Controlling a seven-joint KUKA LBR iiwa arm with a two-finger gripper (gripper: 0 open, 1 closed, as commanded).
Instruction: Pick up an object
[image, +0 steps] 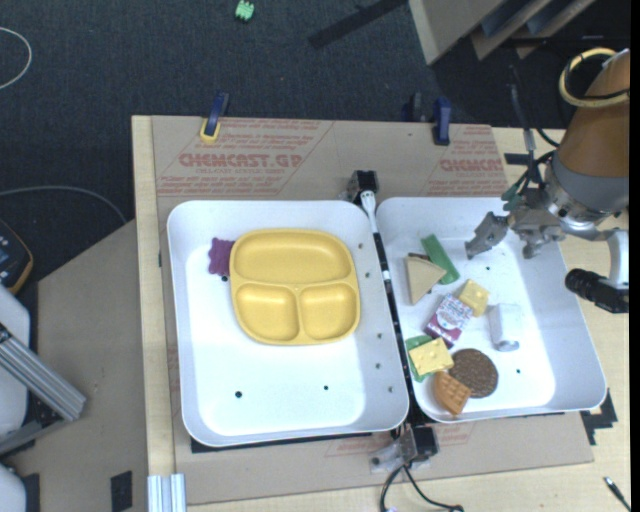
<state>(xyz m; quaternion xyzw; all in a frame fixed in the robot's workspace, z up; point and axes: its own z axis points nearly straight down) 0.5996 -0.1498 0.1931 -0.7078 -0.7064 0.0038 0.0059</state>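
Observation:
My gripper hovers over the far side of the right bin, open, with nothing between its fingers. Below and left of it lie the bin's objects. A green strip rests beside a tan wedge. Closer to the front are a yellow cube, a purple and white packet and a grey cylinder. At the front left sit a yellow and green slice, a round brown cookie and an orange waffle piece.
The left bin holds a yellow compartment plate with a purple item tucked against its left edge. A raised divider runs between the two bins. Blue clamps stand at the board's far edge.

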